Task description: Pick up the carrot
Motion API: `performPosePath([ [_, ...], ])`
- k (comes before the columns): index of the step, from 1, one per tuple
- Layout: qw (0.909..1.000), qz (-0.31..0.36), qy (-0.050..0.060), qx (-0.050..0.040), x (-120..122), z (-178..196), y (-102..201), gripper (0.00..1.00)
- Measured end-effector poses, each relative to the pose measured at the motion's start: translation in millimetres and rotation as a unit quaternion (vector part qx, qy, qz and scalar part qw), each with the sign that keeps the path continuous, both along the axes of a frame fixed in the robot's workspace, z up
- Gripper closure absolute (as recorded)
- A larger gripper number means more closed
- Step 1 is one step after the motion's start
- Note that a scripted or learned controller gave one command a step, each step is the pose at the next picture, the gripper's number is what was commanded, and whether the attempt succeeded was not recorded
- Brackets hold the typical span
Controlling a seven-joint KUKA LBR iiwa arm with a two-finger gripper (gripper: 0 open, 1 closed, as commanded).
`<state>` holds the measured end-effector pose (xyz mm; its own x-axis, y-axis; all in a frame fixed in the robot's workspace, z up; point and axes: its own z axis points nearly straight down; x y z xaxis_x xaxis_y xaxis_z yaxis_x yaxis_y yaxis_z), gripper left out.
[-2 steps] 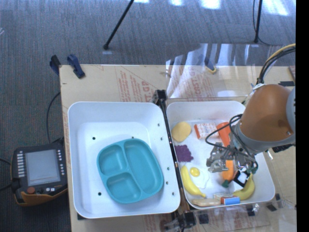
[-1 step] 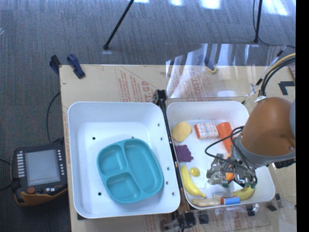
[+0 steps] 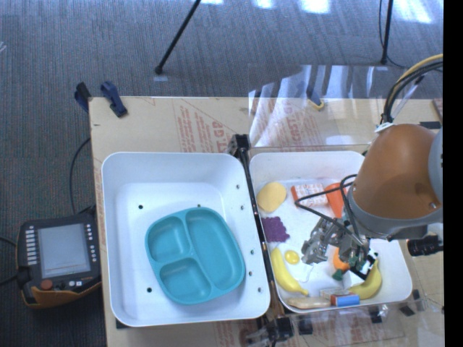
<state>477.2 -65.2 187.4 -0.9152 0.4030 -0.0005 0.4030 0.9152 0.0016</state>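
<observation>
We saw the grey arm with its orange band reach in from the right over the right-hand shallow white bin [image 3: 264,166], its metal end effector [image 3: 331,243] hanging low above the middle of that bin. We could not tell how it was set, since the wrist and its cabling hid much of it, and we saw nothing clearly gripped in it. The orange carrot [image 3: 335,199] lay in the upper part of the same bin, just beside a white and red packet [image 3: 309,191], partly covered by the arm's orange band, and apart from the end effector's tip. Below the end effector, a small orange and green item [image 3: 340,271] sat near it; whether they touched we could not tell. Elsewhere in that bin we noted a pale yellow rounded lump [image 3: 271,196], a purple bunch of toy grapes [image 3: 275,229], a yellow banana [image 3: 286,273] along the left side, a second yellow banana [image 3: 370,283] at the lower right, and a small yellow egg-like piece [image 3: 291,256]. The left-hand shallow white bin [image 3: 126,176] held a teal plastic tray with three compartments [image 3: 194,255]. Both bins rested on the brown board worktop [image 3: 173,121].
</observation>
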Motion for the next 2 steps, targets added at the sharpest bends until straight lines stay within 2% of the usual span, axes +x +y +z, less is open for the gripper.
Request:
performPosePath([
  [1, 1.0000, -0.002, 0.001, -0.0002, -0.9, -0.8, -4.6, 1.00],
  [2, 0.9868, -0.162, 0.001, -0.0004, -0.8, 15.5, -39.7, 1.00],
])
